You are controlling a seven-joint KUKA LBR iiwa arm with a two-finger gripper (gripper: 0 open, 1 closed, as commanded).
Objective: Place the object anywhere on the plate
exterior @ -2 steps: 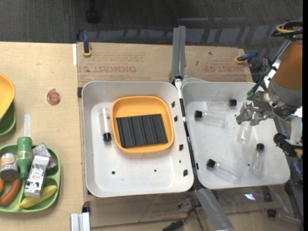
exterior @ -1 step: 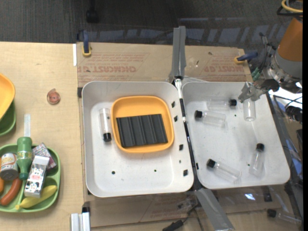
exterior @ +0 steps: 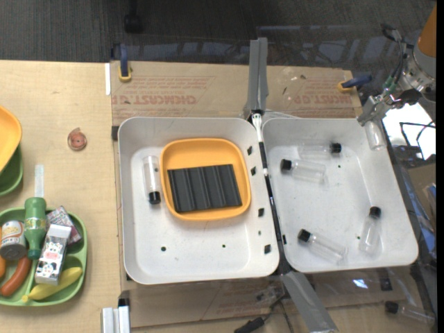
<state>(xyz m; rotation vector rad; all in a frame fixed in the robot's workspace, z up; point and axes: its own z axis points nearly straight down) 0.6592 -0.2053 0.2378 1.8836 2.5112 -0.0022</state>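
Observation:
An orange plate [exterior: 205, 152] lies in the left bin [exterior: 139, 255] with a dark ribbed grey mat [exterior: 205, 188] on it. My gripper [exterior: 368, 116] hovers over the far right corner of the right bin [exterior: 347, 262]. It is shut on a clear vial [exterior: 374, 136] that hangs down from its fingertips above the bin's rim. Several more clear vials with black caps lie in the right bin, among them ones at the back [exterior: 320, 148], the front [exterior: 319, 244] and the right [exterior: 371, 231]. One vial [exterior: 150, 179] lies in the left bin just left of the plate.
A grey divider bar [exterior: 257, 75] runs up behind the seam between the bins. On the wooden bench to the left stand a green tray [exterior: 73, 279] of toy food and a yellow bowl [exterior: 7, 141]. Cables and clamps crowd the far right.

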